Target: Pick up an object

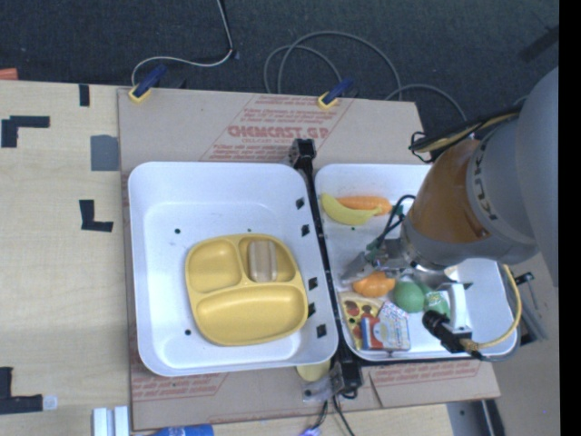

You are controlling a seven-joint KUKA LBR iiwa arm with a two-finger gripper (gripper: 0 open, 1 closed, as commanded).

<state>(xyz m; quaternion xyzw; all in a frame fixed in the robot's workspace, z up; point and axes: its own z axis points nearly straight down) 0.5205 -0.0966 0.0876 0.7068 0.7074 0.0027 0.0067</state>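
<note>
My gripper (392, 263) low in right white bin (495, 284), opening hidden, cannot tell. Nearest targets: small orange fruit-shaped toy (373, 285), round green ball (409, 296), touching. I'd centre on one, descend straight.

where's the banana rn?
The banana lies at the back of the right bin, near the divider, touching the orange carrot-like piece beside it. It sits up-frame of the gripper.
</note>
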